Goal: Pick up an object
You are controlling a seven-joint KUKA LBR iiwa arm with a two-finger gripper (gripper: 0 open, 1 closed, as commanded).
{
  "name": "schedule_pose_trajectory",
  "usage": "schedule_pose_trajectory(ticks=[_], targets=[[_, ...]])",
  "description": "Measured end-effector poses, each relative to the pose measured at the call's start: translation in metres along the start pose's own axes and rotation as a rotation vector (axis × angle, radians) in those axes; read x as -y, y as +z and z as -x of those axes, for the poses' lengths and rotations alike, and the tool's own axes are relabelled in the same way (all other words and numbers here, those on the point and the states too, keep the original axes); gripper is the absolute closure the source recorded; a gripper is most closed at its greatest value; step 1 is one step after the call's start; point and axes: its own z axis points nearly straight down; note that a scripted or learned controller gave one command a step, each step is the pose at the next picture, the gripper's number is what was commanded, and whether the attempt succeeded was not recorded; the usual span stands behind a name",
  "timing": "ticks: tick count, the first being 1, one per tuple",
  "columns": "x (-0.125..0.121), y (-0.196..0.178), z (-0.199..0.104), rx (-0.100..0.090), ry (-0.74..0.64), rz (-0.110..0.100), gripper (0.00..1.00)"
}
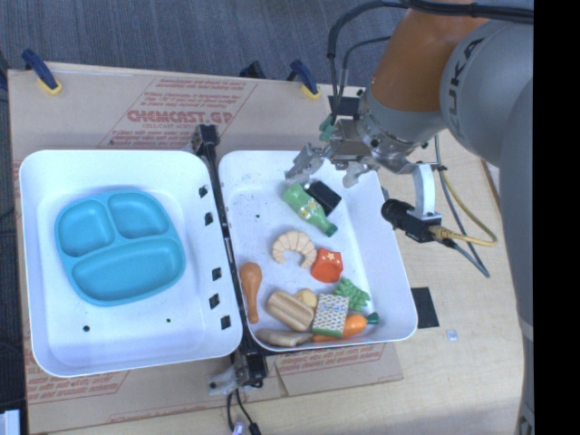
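Observation:
The right bin (pixel 385 243) holds several toy foods. A green bottle (pixel 309 210) lies tilted near its far end. My gripper (pixel 314 192) hangs right over the bottle's upper end, close to it or touching it. Below the bottle lie a tan croissant (pixel 294 247) and a red strawberry-like piece (pixel 327 265). At the bin's near end are an orange drumstick (pixel 250 288), a bread roll (pixel 290 309), a checkered block (pixel 331 315), a green leafy piece (pixel 352 294) and a carrot (pixel 356 324).
The left bin (pixel 36 315) holds a blue divided plate (pixel 120 246). A black clip strip (pixel 216 225) runs along the wall between the bins. The arm's cables (pixel 458 225) loop over the bench to the right of the right bin.

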Motion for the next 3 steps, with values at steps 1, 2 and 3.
schedule_pose_trajectory(ticks=[1,2,3], targets=[[-0.062,0.097,0.016,0.000,-0.143,0.000,0.00],[-0.066,0.179,0.055,0.000,-0.457,0.000,0.00],[-0.066,0.168,0.055,0.001,-0.461,0.000,1.00]])
